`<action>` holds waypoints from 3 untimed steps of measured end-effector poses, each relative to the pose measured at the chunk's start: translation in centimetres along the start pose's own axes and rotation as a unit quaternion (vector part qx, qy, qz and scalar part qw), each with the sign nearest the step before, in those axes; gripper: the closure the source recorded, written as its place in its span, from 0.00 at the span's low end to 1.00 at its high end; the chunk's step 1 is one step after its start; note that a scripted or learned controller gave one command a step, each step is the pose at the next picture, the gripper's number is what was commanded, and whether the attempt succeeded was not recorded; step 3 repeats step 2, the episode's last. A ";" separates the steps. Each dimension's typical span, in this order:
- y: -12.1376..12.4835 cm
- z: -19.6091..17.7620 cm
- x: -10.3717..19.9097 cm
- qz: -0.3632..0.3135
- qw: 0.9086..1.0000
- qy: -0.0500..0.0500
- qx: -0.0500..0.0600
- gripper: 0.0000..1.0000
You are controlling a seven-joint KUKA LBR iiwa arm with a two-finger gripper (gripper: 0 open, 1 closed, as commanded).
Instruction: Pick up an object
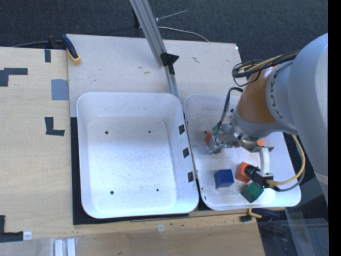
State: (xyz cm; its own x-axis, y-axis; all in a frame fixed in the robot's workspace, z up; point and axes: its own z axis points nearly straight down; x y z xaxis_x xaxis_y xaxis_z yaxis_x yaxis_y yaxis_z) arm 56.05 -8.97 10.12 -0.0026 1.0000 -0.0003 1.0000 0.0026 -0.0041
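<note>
My gripper [214,144] hangs low in the right bin [205,110], near that bin's left wall. A small red-orange object [208,138] lies right against the gripper's left side; whether it is gripped cannot be told. Further toward the front of the bin sit a blue cube [224,178], an orange block [243,170] and a green block [252,192], all apart from the gripper. The grey arm with its orange band [256,103] covers the bin's right half.
The left bin [80,108] stands beside the right one, sharing a wall with black clips. A slanted metal pole [152,31] rises behind the bins. A yellow-handled tool [72,50] lies at the bench's far left corner. Cables [290,181] loop near the green block.
</note>
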 end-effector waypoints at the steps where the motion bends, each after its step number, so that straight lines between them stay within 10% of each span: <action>1: 0.0 0.0 0.0 0.000 1.000 0.000 0.000 0.00; 3: 3.1 1.0 -0.3 0.000 1.000 0.000 -0.002 0.00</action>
